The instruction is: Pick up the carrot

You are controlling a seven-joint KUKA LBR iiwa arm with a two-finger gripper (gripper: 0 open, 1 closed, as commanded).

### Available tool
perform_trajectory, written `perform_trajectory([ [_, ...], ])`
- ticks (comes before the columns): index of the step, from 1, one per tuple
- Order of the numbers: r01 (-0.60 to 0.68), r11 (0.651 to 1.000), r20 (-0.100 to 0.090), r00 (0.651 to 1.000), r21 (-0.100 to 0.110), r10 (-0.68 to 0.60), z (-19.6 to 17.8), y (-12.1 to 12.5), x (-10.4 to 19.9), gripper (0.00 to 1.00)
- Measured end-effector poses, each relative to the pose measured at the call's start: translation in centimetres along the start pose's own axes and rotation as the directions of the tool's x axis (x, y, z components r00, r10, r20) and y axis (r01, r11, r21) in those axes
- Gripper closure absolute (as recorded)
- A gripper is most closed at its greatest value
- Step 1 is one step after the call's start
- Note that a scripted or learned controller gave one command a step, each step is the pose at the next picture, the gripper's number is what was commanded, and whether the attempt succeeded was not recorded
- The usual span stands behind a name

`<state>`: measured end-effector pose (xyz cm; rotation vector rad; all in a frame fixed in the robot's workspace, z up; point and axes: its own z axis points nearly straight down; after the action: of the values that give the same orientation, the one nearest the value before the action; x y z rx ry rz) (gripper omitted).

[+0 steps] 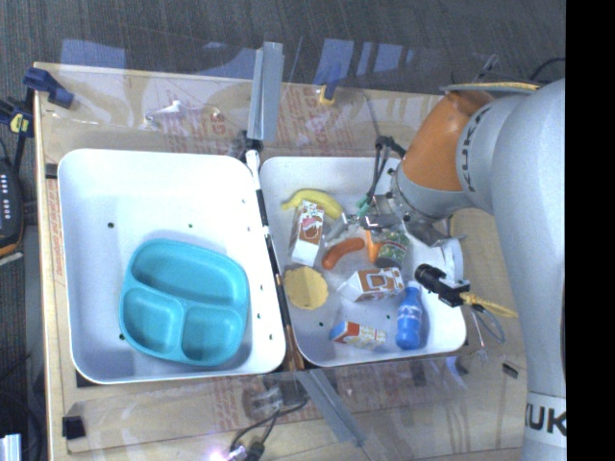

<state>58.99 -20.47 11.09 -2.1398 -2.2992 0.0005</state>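
Note:
The orange carrot [344, 252] lies in the middle of the right bin [332, 169], slanting from lower left to upper right. My gripper [367, 223] hangs just above and to the right of the carrot's upper end, under the orange-banded wrist [434, 161]. I cannot make out whether it touches the carrot. A green can [391, 252] sits right beside the carrot's right end, partly under the gripper.
Around the carrot in the right bin lie a banana [313, 202], a milk carton [308, 233], a yellow disc [307, 287], a brown carton [378, 281], a blue bottle [410, 318] and a small carton [358, 333]. The left bin [96, 190] holds a blue divided plate [185, 302].

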Motion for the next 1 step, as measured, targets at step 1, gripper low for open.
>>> perform_trajectory([
  [1,0.120,0.993,0.001,0.993,-0.001,-0.120,1.86,0.84,-0.35,0.00],
])
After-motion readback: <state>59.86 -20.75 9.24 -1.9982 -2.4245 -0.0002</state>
